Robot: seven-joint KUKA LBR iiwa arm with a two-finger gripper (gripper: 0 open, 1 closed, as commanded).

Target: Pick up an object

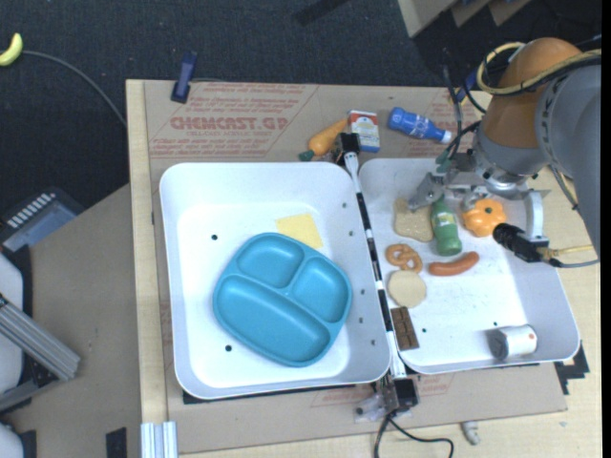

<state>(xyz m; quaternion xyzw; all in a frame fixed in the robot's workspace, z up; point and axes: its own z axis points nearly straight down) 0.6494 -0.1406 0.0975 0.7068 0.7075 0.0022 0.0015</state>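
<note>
- Claw (pixel 445 201) sits at the upper right of the frame, low over the right bin (pixel 535 337); whether it is clenched or released I cannot tell.
- Green bottle (pixel 445 233) stands just below it, between a beige slice (pixel 410 223) and an orange fruit (pixel 481 218).
- Blue divided plate (pixel 282 297) lies in the left bin (pixel 186 256).

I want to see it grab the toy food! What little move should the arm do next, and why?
Probably a short drop straight down. The gripper hangs over the right bin, just above the green bottle, with the orange and cracker close on either side. The bottle is the nearest thing under it, so a straight descent seems likeliest to catch it.
</note>
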